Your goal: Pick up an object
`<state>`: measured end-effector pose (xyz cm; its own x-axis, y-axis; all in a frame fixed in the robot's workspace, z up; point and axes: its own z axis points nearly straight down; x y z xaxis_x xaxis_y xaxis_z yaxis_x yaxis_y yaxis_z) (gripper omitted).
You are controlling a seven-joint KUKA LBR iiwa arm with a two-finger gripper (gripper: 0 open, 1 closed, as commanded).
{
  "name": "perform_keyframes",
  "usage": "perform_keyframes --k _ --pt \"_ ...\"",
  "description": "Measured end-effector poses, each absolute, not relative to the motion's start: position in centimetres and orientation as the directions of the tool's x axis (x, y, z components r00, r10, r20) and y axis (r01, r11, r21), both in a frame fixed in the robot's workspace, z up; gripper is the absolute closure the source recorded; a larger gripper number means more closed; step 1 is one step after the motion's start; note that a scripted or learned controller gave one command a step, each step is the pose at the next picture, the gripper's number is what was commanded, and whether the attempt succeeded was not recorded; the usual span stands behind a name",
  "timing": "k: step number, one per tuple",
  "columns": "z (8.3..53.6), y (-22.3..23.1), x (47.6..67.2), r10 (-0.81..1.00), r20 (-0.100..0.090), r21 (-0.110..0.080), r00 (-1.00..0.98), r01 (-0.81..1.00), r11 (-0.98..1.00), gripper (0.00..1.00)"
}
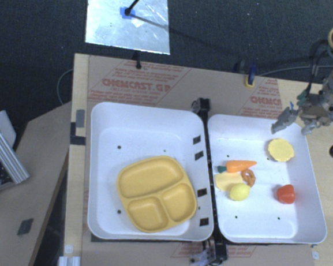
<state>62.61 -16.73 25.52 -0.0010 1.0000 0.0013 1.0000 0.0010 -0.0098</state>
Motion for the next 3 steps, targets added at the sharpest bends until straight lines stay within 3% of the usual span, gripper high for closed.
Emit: perform_keyframes --k 1,3 --pt "26.3 -16.7 62.8 1.0 -0.001 0.002 -0.004 1.0 0.004 0.0" --pt "14.3 -16.8 62.6 1.0 0.0 -0.001 -0.001 1.0 0.001 0.0"
